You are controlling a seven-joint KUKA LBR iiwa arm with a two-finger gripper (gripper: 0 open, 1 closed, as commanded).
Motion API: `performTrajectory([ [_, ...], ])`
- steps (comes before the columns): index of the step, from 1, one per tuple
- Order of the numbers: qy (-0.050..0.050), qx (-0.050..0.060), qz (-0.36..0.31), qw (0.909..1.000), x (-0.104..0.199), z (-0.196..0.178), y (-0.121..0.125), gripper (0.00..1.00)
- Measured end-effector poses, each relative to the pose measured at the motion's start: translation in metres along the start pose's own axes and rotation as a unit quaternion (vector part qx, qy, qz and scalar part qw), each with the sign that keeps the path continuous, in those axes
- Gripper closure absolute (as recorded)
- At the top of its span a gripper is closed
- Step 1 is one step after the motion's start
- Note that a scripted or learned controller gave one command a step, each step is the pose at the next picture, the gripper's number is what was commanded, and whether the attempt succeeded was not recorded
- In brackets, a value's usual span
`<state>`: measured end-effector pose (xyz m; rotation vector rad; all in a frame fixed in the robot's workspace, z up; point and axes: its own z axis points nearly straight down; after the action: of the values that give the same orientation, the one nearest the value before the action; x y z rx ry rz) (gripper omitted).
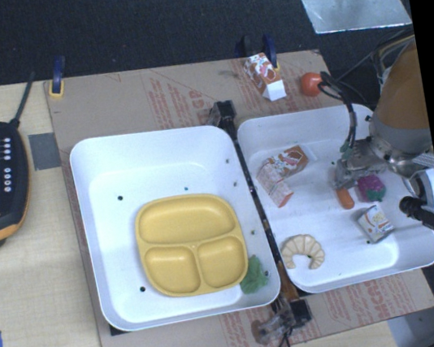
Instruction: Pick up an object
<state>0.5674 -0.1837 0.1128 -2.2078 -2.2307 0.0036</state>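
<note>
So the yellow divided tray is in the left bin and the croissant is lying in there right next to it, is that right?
Not quite. The yellow divided tray is in the left bin, but the croissant lies in the right bin, near its front edge. The camera view shows a small green item beside the tray instead.

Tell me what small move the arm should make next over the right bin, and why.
Probably a short straight descent. The gripper sits low in the right bin, above the small orange piece and beside the purple and green toy. Nothing can be seen held, so lowering onto one of those two seems the nearest chance of a pick.
</note>
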Motion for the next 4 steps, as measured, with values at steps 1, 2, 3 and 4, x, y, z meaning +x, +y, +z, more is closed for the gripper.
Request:
performTrajectory([
  [1,0.000,0.000,0.000,1.0000,0.000,0.000,0.000,0.00],
  [2,-0.001,0.001,-0.002,1.0000,-0.001,-0.010,0.000,1.00],
  [3,-0.001,0.001,-0.002,1.0000,-0.001,-0.010,0.000,0.00],
  [4,-0.002,0.001,-0.003,1.0000,-0.002,-0.021,0.000,1.00],
])
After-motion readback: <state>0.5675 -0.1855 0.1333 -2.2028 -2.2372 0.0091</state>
